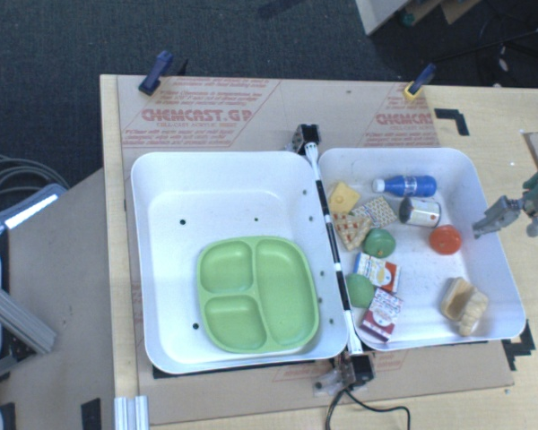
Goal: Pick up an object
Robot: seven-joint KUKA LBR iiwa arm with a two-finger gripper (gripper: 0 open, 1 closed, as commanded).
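Of the fingers we cannot tell if they are spread or pressed together; the gripper [511, 211] is small and unclear at the 3 o'clock edge of the view, just outside the rim of the right bin [473, 165], and nothing is visible between them. The objects to pick all lie in the right bin. From its centre, a blue bottle [405, 185] lies at 12 o'clock, with a silver can [421, 212] just under it. A red ball [446, 239] is at 3 o'clock, the nearest object to the gripper but apart from it. A beige bread piece [464, 300] is at 5 o'clock. A green ball [379, 242] is at 9 o'clock, and a red and white carton [377, 273] just below it. The left bin [143, 179] holds a green divided plate [257, 292] at its 5 o'clock.
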